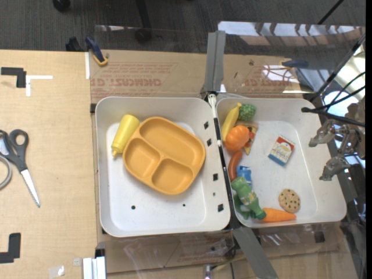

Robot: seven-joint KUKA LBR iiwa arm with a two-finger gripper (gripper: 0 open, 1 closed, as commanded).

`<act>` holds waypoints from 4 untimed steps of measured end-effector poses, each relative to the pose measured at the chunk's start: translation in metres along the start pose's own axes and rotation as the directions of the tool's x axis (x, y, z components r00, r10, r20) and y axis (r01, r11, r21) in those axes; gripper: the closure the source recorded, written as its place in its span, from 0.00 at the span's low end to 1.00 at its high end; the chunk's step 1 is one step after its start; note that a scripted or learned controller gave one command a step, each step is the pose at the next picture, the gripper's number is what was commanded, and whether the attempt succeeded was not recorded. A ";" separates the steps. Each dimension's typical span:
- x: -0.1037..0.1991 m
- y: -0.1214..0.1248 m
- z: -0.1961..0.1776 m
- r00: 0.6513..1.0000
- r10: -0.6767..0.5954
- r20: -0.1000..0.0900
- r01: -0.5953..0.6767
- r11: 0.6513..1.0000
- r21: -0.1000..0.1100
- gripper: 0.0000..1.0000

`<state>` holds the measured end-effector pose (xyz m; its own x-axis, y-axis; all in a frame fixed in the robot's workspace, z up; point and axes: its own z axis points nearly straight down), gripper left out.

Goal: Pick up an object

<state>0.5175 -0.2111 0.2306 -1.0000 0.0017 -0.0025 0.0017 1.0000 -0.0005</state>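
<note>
The end effector (329,153) hangs at the right bin's (308,205) right rim with its two fingers apart, gripping nothing. Inside lie an orange (237,137), a cookie (289,200) and a small carton (281,150); the left bin holds a yellow divided plate (164,154)

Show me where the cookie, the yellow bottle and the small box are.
cookie (289,200), camera view, middle of its round top.
yellow bottle (124,134), camera view, middle of its body.
small box (281,151), camera view, centre of its printed face.
</note>
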 end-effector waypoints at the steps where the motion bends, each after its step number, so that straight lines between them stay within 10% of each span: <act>1: -0.019 0.000 0.131 1.000 0.004 0.012 -0.005 1.000 0.005 0.00; 3: -0.099 0.100 0.129 0.997 0.081 0.018 -0.081 0.997 0.002 0.00; 4: -0.062 0.117 0.129 0.994 0.109 0.021 -0.109 0.994 0.002 0.00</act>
<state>0.5796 -0.0943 0.1012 -0.9936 0.1102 -0.0232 0.1102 0.9939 -0.0017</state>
